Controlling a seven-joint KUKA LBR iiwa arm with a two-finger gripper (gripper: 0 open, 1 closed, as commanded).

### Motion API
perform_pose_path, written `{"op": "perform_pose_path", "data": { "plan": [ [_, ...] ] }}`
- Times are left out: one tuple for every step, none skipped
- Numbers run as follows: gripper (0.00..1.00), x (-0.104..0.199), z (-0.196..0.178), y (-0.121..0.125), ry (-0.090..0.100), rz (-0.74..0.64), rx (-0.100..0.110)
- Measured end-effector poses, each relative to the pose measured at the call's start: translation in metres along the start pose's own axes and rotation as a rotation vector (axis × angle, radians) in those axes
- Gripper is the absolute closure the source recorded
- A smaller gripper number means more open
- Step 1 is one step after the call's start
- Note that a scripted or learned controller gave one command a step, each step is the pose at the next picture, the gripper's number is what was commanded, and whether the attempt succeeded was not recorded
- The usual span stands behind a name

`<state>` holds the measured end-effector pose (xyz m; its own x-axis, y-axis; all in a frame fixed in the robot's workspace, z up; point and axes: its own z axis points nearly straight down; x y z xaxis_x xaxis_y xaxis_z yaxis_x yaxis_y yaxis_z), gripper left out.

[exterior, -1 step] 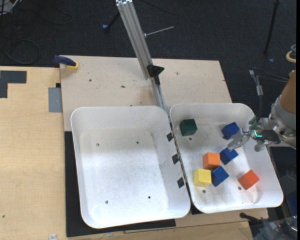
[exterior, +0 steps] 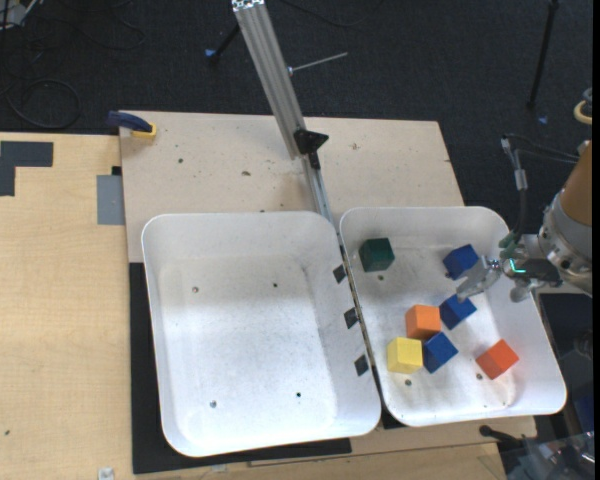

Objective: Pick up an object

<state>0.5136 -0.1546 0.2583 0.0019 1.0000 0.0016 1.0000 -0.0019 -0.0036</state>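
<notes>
The gripper (exterior: 477, 283) is seen low over the right bin (exterior: 535, 393), just beside a blue cube (exterior: 457, 310); whether its fingers are spread or pressed together cannot be told. Nearby, orange (exterior: 422, 320), yellow (exterior: 404, 355) and green (exterior: 376, 254) cubes are scattered.

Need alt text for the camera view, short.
The arm's hand reaches in from the right over the right bin, low among three blue cubes and near an orange cube, a yellow cube, a red cube and a green cube. The left bin sits beside it.
</notes>
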Motion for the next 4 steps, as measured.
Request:
{"op": "perform_pose_path", "data": {
  "plan": [
    [0.00, 0.011, 0.053, -0.004, 0.001, -0.002, 0.005],
    [0.00, 0.015, 0.117, -0.007, 0.002, -0.001, 0.007],
    [0.00, 0.016, 0.167, -0.007, 0.000, 0.000, -0.003],
    [1.00, 0.014, 0.156, -0.007, 0.002, 0.007, -0.001]
  ]
}}
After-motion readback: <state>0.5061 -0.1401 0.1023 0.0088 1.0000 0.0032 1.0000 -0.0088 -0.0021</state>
